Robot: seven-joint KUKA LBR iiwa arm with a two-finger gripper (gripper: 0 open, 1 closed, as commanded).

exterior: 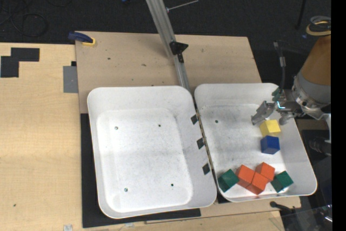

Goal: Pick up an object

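The left bin (143, 151) offers a wide bare floor, open from wall to wall. In the right bin (238, 116) the far and left part of the floor is open, while the near end is crowded: a green block (228, 179), three orange blocks (255, 176) packed together and a second green block (281, 181) form a row along the near wall. A yellow block (271, 127) and a blue block (270, 144) sit close together by the right wall, just below the gripper (266, 111). A slanted metal bar (161, 21) rises behind the bins' shared edge.
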